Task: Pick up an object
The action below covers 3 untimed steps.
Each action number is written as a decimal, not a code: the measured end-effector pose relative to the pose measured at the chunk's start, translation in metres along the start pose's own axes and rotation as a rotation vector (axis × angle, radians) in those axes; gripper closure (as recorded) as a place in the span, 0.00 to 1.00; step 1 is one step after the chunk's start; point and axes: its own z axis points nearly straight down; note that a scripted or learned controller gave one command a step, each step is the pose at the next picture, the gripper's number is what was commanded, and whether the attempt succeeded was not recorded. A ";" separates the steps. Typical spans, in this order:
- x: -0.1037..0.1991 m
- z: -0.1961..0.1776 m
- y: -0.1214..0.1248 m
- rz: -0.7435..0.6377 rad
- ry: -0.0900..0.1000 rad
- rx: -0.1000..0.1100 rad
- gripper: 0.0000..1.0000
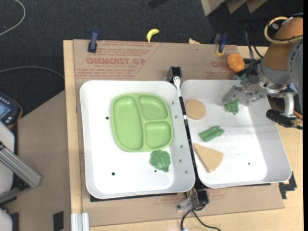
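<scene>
While your KUKA arm [284, 47] leans in over the far right corner of the bench [72, 105], the pick has yet to be proved: you see nothing lifted clear of either bin. Your left bin [91, 129] carries a green divided tray [142, 121] across its middle and a dark green leafy piece [160, 160] near its front edge, just beside the rim shared with its neighbour. Your right bin [269, 162] holds a tan wedge [209, 157] toward its front left corner, a round tan disc [195, 109] against its left rim, and a green pod-like piece [211, 133] between them. Nearest your gripper [237, 98], by the far edge of that bin, sits a small dark green piece [233, 107], touching or just under the tool. Whether the jaws are apart or clamped on it, you cannot tell. Judge the approach made, the grasp unconfirmed, the lift still to come.
</scene>
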 end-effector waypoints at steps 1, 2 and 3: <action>-0.005 -0.013 0.002 0.000 -0.017 -0.018 1.00; 0.079 -0.097 0.002 -0.004 -0.022 -0.027 1.00; 0.176 -0.098 0.000 -0.006 -0.016 -0.015 1.00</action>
